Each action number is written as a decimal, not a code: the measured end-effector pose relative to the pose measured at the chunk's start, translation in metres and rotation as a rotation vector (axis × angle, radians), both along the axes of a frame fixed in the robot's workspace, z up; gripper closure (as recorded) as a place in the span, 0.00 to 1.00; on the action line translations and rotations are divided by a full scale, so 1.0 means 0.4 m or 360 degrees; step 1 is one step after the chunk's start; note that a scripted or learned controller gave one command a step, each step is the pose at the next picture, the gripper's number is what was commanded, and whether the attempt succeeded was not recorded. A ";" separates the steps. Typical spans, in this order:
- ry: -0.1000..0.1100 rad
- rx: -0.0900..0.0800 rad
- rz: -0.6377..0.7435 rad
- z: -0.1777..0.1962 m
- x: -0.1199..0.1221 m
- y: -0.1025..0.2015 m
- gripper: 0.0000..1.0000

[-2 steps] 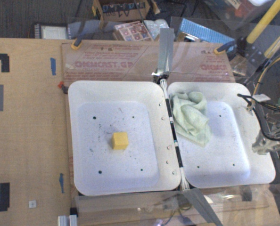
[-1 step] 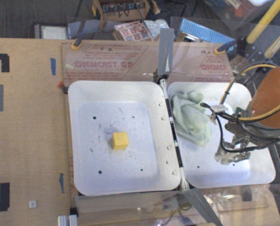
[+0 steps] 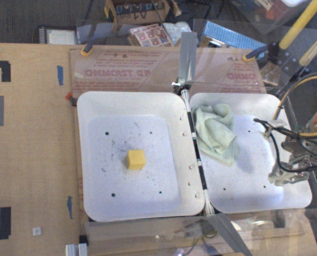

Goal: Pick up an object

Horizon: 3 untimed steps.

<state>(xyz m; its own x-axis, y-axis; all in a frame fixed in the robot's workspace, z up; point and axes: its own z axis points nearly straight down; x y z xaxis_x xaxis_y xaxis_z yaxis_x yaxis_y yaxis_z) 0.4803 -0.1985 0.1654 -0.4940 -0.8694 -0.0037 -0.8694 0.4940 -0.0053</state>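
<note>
Cardboard and light wooden boards cover the bench (image 3: 30,143), and two shallow white bins sit on it side by side, their inner rims touching along a dark seam. Behind them lies a jumble of boxes, cables and a yellow pole. In the left bin (image 3: 94,111) a small yellow cube (image 3: 136,159) rests a little below the middle of the floor, well apart from every wall, with faint dark specks scattered on the white around it. In the right bin (image 3: 254,196) a crumpled pale green cloth (image 3: 216,132) lies in the upper left part, close against the rim shared with the other bin. At the right edge of that bin, metal parts and black cables of the gripper (image 3: 289,169) hang over the rim, well apart from both the cloth and the cube; whether it is open or closed cannot be told, and nothing is seen held in it
</note>
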 end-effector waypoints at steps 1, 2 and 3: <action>0.0002 -0.0001 0.0340 0.133 0.000 -0.062 1.00; 0.0006 0.0001 0.0074 0.134 -0.001 -0.063 1.00; -0.0002 0.0000 -0.0004 0.179 0.001 -0.063 1.00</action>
